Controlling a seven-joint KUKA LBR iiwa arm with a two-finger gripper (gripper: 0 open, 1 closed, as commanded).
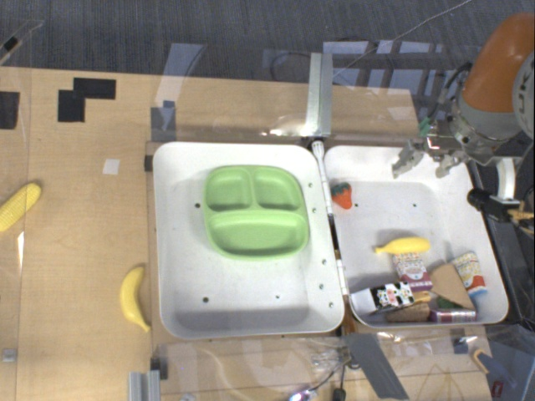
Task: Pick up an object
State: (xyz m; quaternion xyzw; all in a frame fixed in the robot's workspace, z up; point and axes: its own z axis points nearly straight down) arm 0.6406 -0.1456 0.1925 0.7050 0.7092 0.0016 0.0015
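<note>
My gripper hangs over the back edge of the right bin, open, with nothing between its two fingers. Below it in that bin lie a small red strawberry-like toy at the left wall, a yellow banana in the middle, and a heap of small packages along the front right, among them a black-and-white box and a brown cardboard piece. The gripper is well above and behind all of these and touches none.
The left bin holds a green divided plate. On the wooden bench left of the bins lie a yellow banana and a corn cob. A metal divider stands behind the bins.
</note>
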